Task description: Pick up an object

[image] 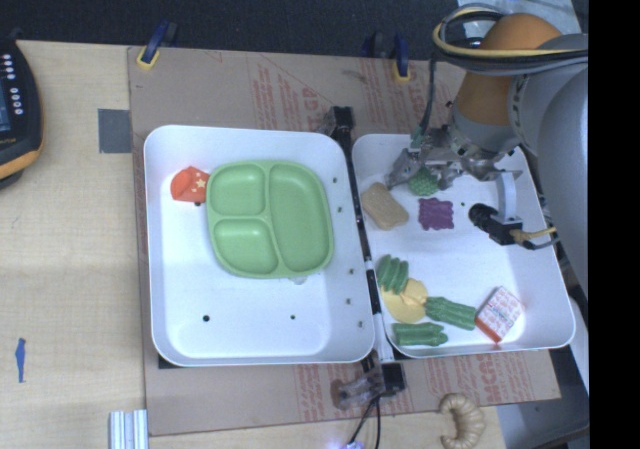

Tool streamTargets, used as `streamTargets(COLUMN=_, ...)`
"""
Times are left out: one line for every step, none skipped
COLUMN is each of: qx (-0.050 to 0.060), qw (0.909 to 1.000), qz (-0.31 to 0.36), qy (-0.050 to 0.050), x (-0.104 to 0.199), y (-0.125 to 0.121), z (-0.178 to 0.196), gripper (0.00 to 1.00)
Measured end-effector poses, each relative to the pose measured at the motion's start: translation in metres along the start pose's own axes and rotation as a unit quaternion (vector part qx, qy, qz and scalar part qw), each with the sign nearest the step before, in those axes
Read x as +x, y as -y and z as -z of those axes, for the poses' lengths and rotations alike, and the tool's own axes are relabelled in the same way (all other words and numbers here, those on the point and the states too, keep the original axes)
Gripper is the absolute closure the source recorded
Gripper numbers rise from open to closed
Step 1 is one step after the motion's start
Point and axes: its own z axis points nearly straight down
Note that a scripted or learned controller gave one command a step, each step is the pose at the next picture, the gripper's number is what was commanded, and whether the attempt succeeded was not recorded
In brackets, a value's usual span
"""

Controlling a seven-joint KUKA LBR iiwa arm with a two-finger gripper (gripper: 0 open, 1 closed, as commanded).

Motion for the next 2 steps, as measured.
streamTargets(qx=0.0, qw=1.0, qz=-0.005, qy=0.001, x=-0.067, y=0.003, z=0.0, gripper=0.0)
streamTargets(qx=0.003, qw=1.0, qz=-0.002, qy=0.0, x=-0.044, y=0.003, z=-0.001, gripper=0.0)
